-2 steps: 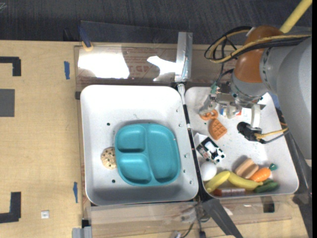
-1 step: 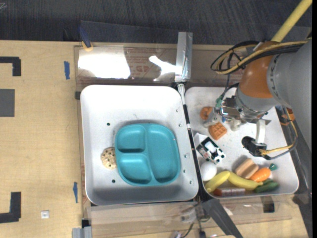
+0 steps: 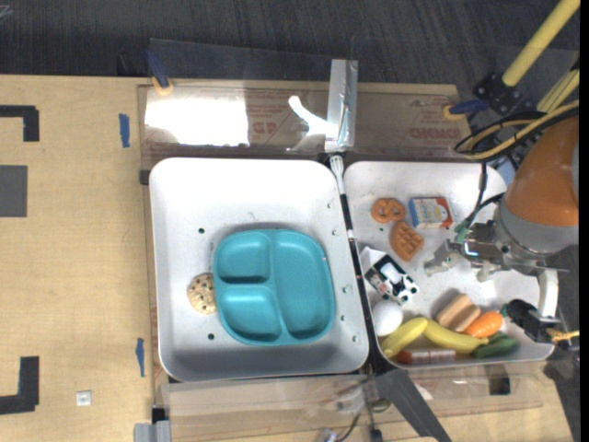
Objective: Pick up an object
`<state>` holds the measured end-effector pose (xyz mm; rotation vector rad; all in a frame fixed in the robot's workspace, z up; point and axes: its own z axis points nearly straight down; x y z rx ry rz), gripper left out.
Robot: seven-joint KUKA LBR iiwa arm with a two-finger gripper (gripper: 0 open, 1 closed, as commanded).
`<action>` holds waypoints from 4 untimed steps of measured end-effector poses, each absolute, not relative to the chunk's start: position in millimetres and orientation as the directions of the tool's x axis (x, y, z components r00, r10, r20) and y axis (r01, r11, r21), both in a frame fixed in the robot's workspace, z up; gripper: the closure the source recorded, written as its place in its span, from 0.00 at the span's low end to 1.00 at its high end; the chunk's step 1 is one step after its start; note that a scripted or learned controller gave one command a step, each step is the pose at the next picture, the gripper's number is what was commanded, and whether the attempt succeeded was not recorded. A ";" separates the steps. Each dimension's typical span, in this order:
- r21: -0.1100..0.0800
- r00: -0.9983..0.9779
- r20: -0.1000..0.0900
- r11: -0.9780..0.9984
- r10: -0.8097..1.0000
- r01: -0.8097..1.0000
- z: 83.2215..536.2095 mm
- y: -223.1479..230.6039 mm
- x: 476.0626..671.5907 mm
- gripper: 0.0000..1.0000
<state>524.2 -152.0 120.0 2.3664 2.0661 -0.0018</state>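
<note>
My gripper [image 3: 449, 254] hangs over the middle of the right bin [image 3: 368, 178], reaching in from the right under the arm's orange band. Just left of it lies a brown waffle piece [image 3: 406, 240]. Behind it sit an orange pretzel [image 3: 387, 210] and a small blue and white carton [image 3: 429, 213]. In front of it lie a tan sausage [image 3: 453, 310], an orange carrot [image 3: 485, 323], a yellow banana [image 3: 428, 334], a white egg [image 3: 387, 319] and a black and white toy [image 3: 391, 277]. Nothing shows in the gripper's grasp.
The left bin [image 3: 175, 191] holds a teal divided plate [image 3: 273, 285] and a speckled cookie [image 3: 202, 293] at the plate's left edge. A green item [image 3: 497, 346] lies at the right bin's front wall. Cables and a yellow pole [image 3: 543, 30] stand at the back right.
</note>
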 end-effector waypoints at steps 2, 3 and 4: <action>0.004 0.025 0.001 -0.025 1.000 1.000 166.0 -141.4 549.7 0.00; 0.001 -0.099 0.000 0.099 0.995 0.995 130.8 -101.0 601.9 0.00; 0.005 -0.087 -0.001 0.087 0.996 0.996 87.0 -108.4 588.7 0.00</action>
